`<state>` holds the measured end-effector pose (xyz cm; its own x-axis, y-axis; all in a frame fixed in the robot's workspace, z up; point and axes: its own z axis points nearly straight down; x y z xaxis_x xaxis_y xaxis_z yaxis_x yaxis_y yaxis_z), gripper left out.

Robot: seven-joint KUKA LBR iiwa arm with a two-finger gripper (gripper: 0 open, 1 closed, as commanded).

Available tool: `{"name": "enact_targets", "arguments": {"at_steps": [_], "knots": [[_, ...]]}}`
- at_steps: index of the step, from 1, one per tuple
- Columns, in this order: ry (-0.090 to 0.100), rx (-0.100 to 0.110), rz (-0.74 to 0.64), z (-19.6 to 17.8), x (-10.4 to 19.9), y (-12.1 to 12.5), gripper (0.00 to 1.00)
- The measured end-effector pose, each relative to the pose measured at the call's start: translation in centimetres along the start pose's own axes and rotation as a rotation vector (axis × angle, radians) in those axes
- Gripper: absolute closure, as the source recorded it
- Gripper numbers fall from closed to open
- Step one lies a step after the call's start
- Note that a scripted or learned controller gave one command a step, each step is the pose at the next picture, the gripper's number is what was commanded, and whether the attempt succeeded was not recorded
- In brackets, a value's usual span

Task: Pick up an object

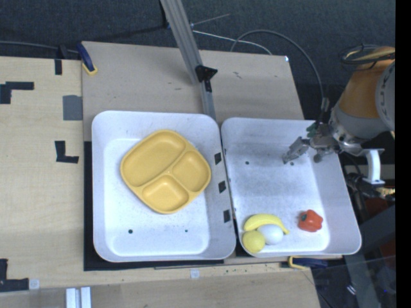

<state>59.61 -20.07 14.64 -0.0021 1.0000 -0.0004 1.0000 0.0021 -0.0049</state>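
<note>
Along the front of the right bin (270, 140) lie a yellow banana (264, 221), a yellow lemon (253, 241), a white egg-like ball (273, 235) and a red pepper (310, 221). My gripper (304, 154) hovers over the far right part of that bin, well behind those objects. Its two fingers stand apart, one at the left (293, 153) and one at the right (318, 155), with nothing between them.
A yellow three-compartment plate (166, 170) lies in the left bin (112, 236). A metal pole (183, 31) slants down to the divide between the bins. A cable (282, 40) loops behind the right bin.
</note>
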Motion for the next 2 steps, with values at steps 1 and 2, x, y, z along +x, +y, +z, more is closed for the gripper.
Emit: {"name": "enact_targets", "arguments": {"at_steps": [1,2], "knots": [[0.001,0.002,0.000,5.4,0.1,-0.1,0.00],[0.000,-0.002,-0.002,4.1,0.2,0.0,1.00]]}}
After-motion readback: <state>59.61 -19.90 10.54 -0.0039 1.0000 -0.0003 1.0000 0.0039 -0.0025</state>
